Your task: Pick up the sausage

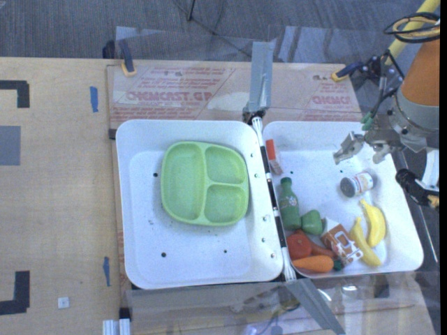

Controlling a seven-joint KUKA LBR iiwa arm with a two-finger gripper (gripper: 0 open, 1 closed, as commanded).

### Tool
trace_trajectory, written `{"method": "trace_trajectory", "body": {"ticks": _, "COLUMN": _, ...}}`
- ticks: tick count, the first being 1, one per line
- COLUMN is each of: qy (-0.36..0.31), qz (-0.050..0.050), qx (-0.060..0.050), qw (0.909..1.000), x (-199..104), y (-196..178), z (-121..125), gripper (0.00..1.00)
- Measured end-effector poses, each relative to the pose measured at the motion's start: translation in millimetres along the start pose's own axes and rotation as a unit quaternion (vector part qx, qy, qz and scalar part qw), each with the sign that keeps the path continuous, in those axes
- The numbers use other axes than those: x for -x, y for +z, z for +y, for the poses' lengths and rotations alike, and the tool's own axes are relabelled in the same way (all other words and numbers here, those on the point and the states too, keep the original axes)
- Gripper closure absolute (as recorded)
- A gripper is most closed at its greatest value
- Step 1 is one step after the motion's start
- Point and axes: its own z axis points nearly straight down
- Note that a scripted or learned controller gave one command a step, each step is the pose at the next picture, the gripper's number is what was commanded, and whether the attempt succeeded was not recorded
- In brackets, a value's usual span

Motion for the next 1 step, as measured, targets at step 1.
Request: {"method": "trace_trajectory", "body": {"ticks": 1, "qy": 0.116, "qz": 0.0, "qx": 0.005, "qw": 0.9932, "x": -38.4, "y": 126.6, "z": -14.7, "gripper": 0.0}}
